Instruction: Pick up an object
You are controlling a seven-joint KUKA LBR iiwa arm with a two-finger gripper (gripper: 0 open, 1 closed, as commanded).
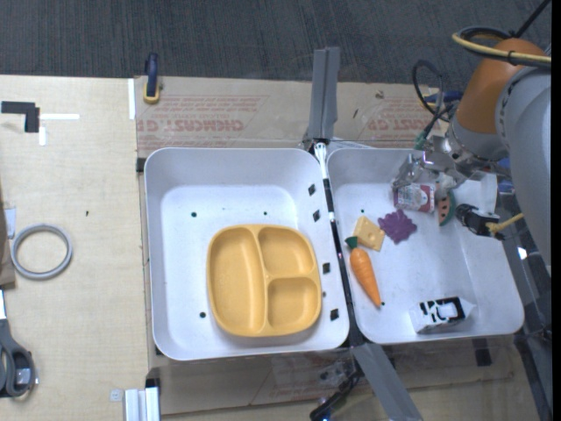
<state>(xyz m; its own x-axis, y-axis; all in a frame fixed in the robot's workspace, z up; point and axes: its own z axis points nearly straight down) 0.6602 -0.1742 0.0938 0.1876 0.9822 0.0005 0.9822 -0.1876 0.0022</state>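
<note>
Two shallow white bins side by side on a pale wooden table [79, 323], split by a grey divider [324, 95]. In the left bin [175, 191], a yellow three-compartment plate [263, 279], lying flat near the middle and towards the near edge, nothing on it.

In the right bin [491, 310], several small things. An orange toy carrot [364, 273] lying at a slant close to the left wall, green tip pointing up the view. Just above it, touching or nearly so, a yellow wedge of toy cheese [369, 232]. Beside the cheese to the right, a purple bunch of toy grapes [399, 225]. Near the front right corner, well apart from the rest, a small black-and-white item [441, 311], too small to name.

Grey arm with orange band [484, 95] reaching in from the right, over the far part of the right bin. End effector [421, 182] low over the bin's upper area, directly above a pinkish-grey object [415, 197] that sits just up and right of the grapes. Cannot tell how far apart the end effector stands, nor whether the pinkish object is gripped or merely underneath; metal parts and cables blur together there.

Off the bins, on the table's left side: a grey ring [39, 250], scissors [16, 367] at the lower left corner, a black bracket [24, 112] near the top left. A blue-handled clamp [152, 79] at the cardboard's far edge.
</note>
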